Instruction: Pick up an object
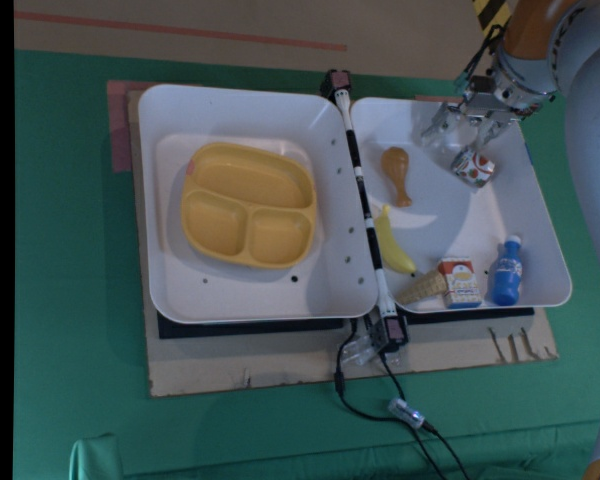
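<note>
My gripper [462,136] hangs over the far right part of the right bin [540,218], fingers spread open with nothing between them. Just below and to the right of its fingertips lies a small white box with red marks [473,167], tilted on the bin floor. A brown chicken drumstick [398,174] lies left of it, nearer the bin's middle. Along the bin's left wall rests a yellow banana [392,244]. At the front of the bin are an ice cream cone [423,287], a red and white carton [460,281] and a blue bottle [507,271].
The left bin [170,118] holds a yellow divided plate [248,205]. A black and white divider bar [360,188] runs between the bins. Cables [380,388] trail off the front of the bench. The grey arm [590,118] comes down the right side.
</note>
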`<state>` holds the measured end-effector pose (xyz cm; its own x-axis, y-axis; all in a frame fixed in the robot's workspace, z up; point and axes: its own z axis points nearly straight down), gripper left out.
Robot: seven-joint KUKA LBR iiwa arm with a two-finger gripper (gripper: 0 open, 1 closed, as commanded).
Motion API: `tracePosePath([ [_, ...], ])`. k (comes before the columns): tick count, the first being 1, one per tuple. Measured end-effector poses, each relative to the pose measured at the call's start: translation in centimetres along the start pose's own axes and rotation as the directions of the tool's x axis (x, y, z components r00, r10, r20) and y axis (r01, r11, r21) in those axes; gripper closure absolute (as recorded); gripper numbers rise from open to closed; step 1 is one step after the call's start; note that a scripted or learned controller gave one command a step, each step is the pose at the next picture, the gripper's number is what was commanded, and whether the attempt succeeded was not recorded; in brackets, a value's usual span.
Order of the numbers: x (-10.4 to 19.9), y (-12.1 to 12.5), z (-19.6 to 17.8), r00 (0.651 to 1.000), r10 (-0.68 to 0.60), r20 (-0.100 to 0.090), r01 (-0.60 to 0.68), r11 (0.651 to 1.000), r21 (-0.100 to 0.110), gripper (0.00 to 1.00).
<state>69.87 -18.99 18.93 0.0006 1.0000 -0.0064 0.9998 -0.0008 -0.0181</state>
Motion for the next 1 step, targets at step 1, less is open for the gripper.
tracePosePath([
  [1, -0.01, -0.02, 0.09, 1.000, 0.000, 0.001, 0.000, 1.000, 0.001, 0.00],
])
